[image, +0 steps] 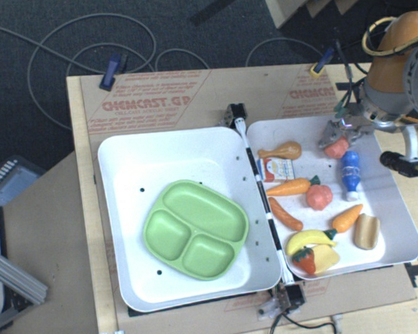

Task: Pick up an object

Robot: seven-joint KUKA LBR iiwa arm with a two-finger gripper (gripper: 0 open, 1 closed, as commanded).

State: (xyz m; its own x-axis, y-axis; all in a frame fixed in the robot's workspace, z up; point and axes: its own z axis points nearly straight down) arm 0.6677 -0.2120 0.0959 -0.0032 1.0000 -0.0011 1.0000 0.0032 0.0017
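Note:
My gripper (340,133) hangs over the far right part of the right bin (393,206). A small pink-red toy piece (336,147) lies directly under it, touching or very close to its tip. A blue bottle (350,171) lies just in front of that piece. Further left in the same bin are a brown drumstick (283,150), a ketchup packet (277,169), an orange carrot (290,188) and a red round fruit (319,196).
Toward the near end of the right bin lie a red chili (285,213), a short carrot (346,217), a bread roll (366,231), a banana (310,240) and a strawberry (305,261). The left bin (122,162) holds a green divided plate (194,230).

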